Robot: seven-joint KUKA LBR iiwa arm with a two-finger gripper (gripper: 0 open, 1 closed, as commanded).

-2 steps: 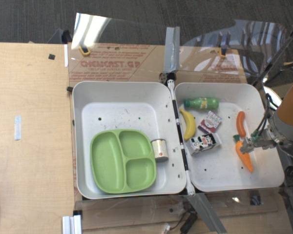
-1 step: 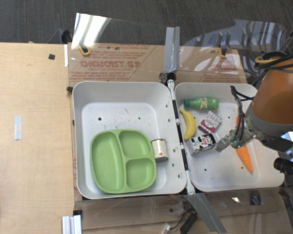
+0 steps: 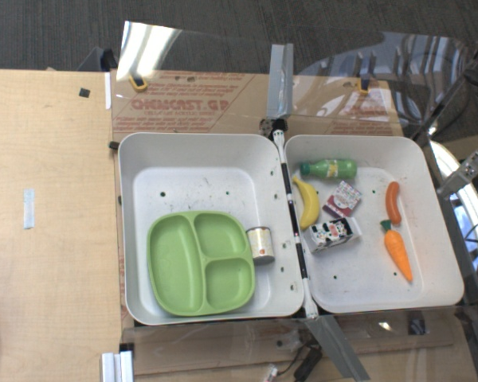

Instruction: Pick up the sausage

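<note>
Right bin (image 3: 430, 293): sausage (image 3: 393, 203) at 3 o'clock, carrot (image 3: 397, 254) just below it. Green bottle (image 3: 328, 168) at 12, banana (image 3: 307, 202) at 9. Left bin (image 3: 135, 213): green divided plate (image 3: 201, 263), small can (image 3: 260, 245) touching its right edge.

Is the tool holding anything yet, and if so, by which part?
Nothing is held. The sausage lies free in the right bin, just above the carrot, with nothing gripping it.

Two bins side by side.
Left bin (image 3: 135, 213): plate (image 3: 201, 263) in front, can (image 3: 260, 243) touching its right. Right bin (image 3: 430, 237): bottle (image 3: 328, 168) at back, banana (image 3: 307, 202) left, sausage (image 3: 393, 202) right, carrot (image 3: 397, 253) before it.
</note>
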